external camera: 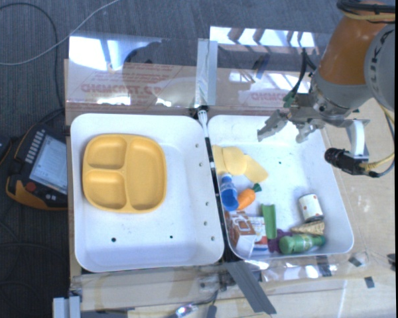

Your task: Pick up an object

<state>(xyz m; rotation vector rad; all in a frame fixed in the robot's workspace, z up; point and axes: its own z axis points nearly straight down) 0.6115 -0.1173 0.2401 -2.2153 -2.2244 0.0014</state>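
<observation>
The arm (365, 45) runs off the picture's top right corner. In the right bin (331, 177), by the table's near edge, the purple item (273, 246) hides under the green bottle (302, 244), and the flat packet's (242, 230) print is too small to read.

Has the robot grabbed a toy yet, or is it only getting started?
Only starting. Nothing looks picked up: the open two-finger gripper hangs over the far end of the right white bin with nothing between its fingers. The small orange carrot toy and green bottle lie in the bin. Lowering, closing and lifting are all left.
</observation>
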